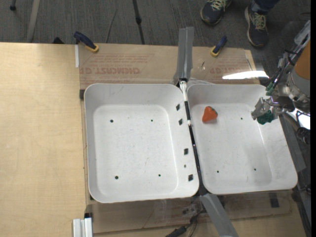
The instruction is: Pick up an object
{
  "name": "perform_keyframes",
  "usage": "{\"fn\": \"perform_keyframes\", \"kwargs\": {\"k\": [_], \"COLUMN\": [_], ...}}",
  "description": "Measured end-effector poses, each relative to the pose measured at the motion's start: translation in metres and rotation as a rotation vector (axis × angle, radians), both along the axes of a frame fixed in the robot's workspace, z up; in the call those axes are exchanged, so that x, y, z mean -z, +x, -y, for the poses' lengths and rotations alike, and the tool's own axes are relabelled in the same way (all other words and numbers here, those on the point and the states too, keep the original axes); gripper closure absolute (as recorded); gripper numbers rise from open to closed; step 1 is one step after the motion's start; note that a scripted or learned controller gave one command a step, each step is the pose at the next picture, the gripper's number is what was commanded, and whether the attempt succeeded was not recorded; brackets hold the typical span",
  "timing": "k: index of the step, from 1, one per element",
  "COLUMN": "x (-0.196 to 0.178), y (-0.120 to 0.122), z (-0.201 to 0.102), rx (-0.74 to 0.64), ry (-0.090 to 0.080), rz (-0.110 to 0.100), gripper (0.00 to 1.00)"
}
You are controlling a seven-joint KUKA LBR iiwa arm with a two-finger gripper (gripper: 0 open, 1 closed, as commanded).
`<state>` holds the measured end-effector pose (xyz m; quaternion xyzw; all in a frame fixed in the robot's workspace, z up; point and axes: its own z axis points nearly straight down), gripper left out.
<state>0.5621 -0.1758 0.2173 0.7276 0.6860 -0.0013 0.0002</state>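
An orange-red lump [210, 114] lies in the right bin [247, 181], near its back left corner. My gripper [264, 113] hangs at the bin's right side, over the back right part, well to the right of the lump. A small dark-green piece [267, 118] shows at the gripper's lower end. I cannot tell whether it is a separate object or part of the gripper. The grey arm with its orange band [301, 65] reaches in from the right edge.
The left bin [94, 147] stands beside the right one, with a row of dark clips [186, 132] along the shared rims. Brown cardboard [128, 65] and two blue-yellow clamps [85, 41] lie behind the bins. A person's feet [237, 9] stand beyond the bench.
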Motion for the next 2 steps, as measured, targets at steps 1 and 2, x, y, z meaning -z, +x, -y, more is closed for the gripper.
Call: {"fn": "perform_keyframes", "kwargs": {"k": [1, 2], "x": [0.0, 0.126], "y": [0.0, -0.031], "z": [0.0, -0.074], "rx": [0.0, 0.072], "ry": [0.0, 0.002], "rz": [0.0, -0.001], "gripper": [0.0, 0.0]}}
